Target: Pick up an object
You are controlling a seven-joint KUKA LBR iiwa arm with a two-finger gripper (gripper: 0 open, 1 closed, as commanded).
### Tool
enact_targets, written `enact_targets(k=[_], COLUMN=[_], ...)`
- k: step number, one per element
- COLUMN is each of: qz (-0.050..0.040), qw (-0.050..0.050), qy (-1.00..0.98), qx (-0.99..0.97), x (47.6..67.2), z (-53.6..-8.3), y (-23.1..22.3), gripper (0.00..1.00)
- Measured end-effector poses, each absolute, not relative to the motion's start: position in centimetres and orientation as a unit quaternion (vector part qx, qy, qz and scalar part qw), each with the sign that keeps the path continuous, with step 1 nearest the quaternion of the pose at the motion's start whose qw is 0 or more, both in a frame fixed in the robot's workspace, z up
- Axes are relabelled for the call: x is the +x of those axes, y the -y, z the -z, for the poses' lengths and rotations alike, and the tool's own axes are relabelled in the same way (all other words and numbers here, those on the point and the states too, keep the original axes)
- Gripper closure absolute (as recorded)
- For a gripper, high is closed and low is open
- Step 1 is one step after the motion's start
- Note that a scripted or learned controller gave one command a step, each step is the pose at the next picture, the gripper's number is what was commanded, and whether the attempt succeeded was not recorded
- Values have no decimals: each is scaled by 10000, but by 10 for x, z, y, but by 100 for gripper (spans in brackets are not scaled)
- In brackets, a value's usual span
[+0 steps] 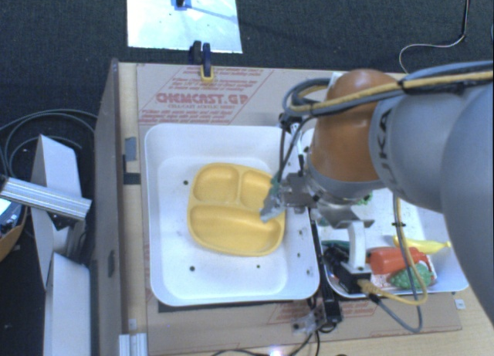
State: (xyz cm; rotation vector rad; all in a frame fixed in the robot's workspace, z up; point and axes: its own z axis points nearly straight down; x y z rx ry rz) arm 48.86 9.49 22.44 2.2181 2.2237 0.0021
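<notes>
Robotics lab, test-bench setup. Grey industrial arm (432, 146) with orange band looms over white bin (166, 269). Bin sits on printed cardboard sheet (208, 92); dark carpet beyond it. Loose black cables (46, 127) left of bin, aluminium rail (46, 198) there too. Taped paper sheet (181, 7) on floor behind bin.

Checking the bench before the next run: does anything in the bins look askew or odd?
Nothing looks spilled or damaged. The yellow divided plate lies flat but turned at a slant in the left bin, and the pincer sits at its right rim.
</notes>
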Motion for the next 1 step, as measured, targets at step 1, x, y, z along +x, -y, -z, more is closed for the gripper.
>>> enact_targets(k=[1], qz=[2], qw=[5], qy=[-7073], qx=[7069], x=[487], z=[-184], y=[-19], gripper=[0])
